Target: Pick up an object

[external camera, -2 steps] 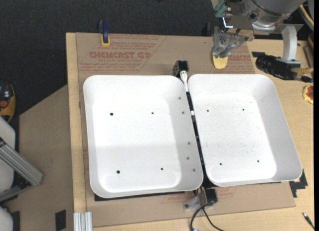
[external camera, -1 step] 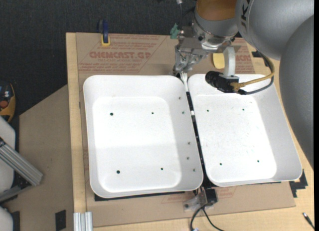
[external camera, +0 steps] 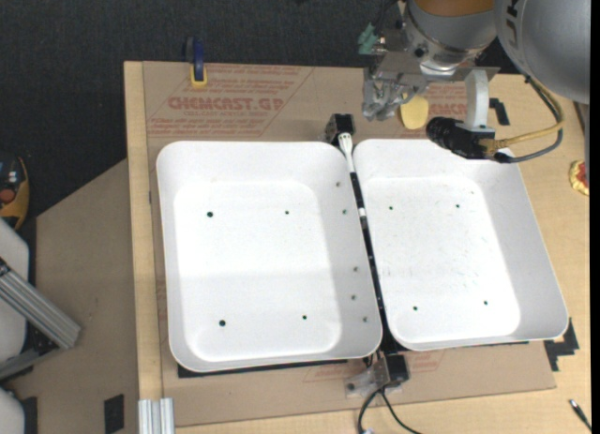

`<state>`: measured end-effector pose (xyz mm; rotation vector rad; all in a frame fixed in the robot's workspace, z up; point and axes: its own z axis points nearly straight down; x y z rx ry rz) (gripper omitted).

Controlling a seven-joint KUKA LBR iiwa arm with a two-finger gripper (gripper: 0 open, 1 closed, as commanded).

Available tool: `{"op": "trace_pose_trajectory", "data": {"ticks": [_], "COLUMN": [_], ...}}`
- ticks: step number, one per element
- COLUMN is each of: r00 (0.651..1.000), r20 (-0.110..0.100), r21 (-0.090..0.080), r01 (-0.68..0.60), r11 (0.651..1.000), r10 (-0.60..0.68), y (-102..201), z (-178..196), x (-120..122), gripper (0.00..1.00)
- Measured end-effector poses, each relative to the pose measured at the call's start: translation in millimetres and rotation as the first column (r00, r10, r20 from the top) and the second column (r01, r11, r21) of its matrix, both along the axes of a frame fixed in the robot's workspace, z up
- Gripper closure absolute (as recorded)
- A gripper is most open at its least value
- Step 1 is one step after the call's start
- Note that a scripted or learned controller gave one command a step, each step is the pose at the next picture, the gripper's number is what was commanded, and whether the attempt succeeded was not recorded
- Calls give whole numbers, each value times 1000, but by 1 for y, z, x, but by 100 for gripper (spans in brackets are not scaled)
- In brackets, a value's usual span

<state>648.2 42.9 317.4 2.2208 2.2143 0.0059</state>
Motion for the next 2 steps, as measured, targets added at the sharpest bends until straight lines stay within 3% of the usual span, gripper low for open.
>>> {"op": "trace_pose_trajectory", "data": {"ticks": [1, 2], "r00": [1000, 1000], "r20": [1, -15], "r21": [-4, 3], "r01": [7, -6], "r11": [1000, 1000], "r10": [-7, 6], "y": [-92, -54], "z": [40, -40], "x": [-19, 13], "gripper": [100, 100]}}
